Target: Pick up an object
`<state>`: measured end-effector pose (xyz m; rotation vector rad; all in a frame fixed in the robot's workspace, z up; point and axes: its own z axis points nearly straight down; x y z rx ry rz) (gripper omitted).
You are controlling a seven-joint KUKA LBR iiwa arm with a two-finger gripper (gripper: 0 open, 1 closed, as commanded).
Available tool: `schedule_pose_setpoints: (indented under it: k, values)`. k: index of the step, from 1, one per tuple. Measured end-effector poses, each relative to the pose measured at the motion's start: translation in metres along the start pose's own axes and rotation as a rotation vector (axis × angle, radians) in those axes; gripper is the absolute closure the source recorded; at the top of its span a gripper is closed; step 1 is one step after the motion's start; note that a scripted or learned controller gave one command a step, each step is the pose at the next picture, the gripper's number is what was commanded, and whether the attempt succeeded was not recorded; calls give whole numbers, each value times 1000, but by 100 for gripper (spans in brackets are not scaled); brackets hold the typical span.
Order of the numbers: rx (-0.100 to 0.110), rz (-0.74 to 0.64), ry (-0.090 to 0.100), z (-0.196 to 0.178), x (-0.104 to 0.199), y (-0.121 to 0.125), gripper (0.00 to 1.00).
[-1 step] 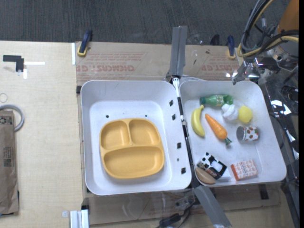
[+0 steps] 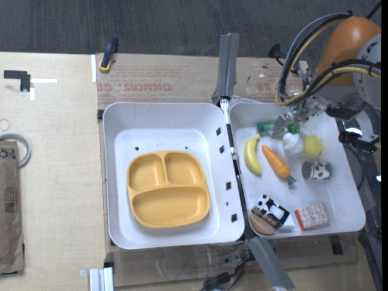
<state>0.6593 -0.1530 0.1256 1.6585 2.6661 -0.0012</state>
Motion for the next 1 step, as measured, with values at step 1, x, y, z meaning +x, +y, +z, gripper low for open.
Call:
schedule_pose_setpoints:
  k: [1]
  values:
    - [0, -116, 0, 34, 41, -12, 0]
